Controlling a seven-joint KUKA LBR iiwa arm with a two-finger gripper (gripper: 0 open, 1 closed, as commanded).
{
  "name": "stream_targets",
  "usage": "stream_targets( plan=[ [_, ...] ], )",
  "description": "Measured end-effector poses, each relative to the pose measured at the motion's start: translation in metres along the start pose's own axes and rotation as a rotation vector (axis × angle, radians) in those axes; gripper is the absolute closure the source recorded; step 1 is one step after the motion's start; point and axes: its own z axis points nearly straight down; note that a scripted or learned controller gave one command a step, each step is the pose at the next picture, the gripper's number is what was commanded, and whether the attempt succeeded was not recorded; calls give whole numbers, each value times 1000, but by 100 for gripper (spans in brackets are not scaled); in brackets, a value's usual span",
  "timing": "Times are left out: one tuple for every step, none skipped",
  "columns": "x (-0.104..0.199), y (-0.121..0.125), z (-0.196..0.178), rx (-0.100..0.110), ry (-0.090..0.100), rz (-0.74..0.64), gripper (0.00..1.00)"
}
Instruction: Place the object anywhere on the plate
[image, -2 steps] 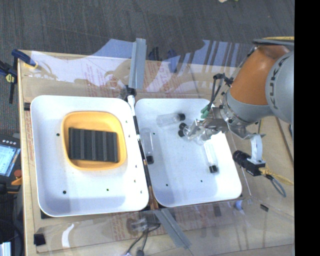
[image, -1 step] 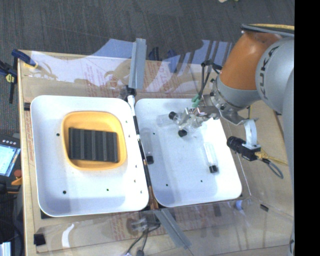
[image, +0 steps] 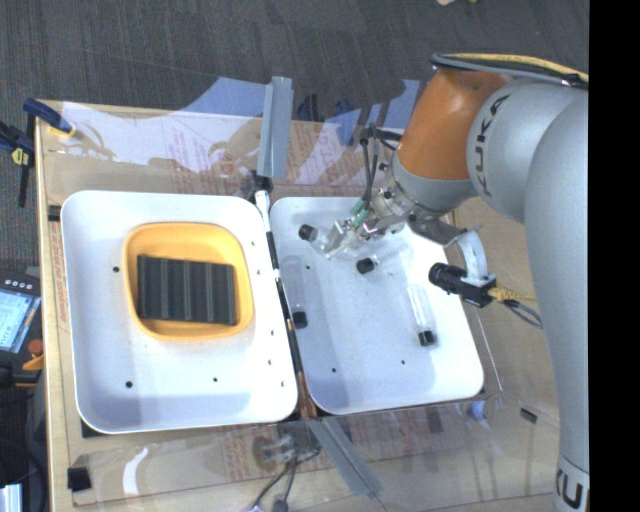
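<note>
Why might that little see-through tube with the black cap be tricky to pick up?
The clear tube lies flat on its side in the right bin, so it would probably roll if nudged. It looks thin and smooth, so it may slip between fingers. It seems small and light, likely easy to knock away. The gripper sits further up the bin.

A blue-handled clamp (image: 45, 113) grips the bench's (image: 150, 160) far left corner.

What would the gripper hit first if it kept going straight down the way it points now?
Probably the white floor of the right bin, near its upper edge. The gripper points down there; the small clear tubes lie apart from it. Depth is uncertain.
</note>
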Motion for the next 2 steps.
stream_targets(
  plan=[
    [47, 24, -8, -2, -3, -165, 100],
    [47, 24, -8, -2, -3, -164, 0]
  ],
)
